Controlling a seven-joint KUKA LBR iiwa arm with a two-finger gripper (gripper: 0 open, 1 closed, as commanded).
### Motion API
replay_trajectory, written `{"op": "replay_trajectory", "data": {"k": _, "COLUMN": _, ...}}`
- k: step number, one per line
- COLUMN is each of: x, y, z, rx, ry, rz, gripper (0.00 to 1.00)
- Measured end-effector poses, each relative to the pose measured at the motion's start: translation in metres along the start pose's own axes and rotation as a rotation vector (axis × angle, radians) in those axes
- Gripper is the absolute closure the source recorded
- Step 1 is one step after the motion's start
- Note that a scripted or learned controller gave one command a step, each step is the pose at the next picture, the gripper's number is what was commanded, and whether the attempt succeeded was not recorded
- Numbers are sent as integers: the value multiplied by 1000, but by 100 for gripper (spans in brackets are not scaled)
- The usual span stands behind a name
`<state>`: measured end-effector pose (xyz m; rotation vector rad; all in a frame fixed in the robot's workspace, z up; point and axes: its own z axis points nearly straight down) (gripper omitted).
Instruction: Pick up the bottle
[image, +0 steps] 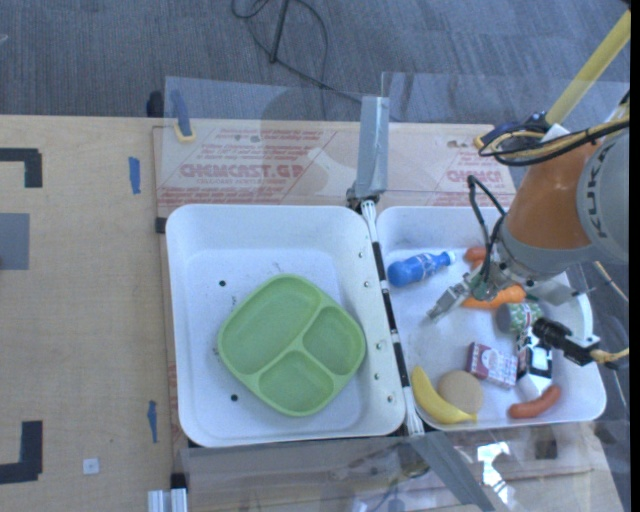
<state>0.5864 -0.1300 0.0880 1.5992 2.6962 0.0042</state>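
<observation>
The bottle is blue with a white cap and lies on its side near the upper left corner of the right bin, cap pointing right. My gripper hangs over the middle of that bin, just below and to the right of the bottle and apart from it. It sits low beside an orange carrot. The arm comes in from the right and hides part of the bin's far right side. Nothing shows in the gripper.
Other items in the right bin are a banana, a tan round bun, a dark red carton, a sausage and a green can. The left bin holds a green divided plate.
</observation>
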Motion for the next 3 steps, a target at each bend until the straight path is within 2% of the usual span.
{"op": "replay_trajectory", "data": {"k": 1, "x": -10, "y": 75, "z": 1, "rx": 1, "ry": 1, "rz": -72, "gripper": 0}}
{"op": "replay_trajectory", "data": {"k": 2, "x": -11, "y": 76, "z": -11, "rx": -2, "ry": -4, "rz": -74, "gripper": 100}}
{"op": "replay_trajectory", "data": {"k": 3, "x": 26, "y": 102, "z": -59, "rx": 3, "ry": 0, "rz": -119, "gripper": 100}}
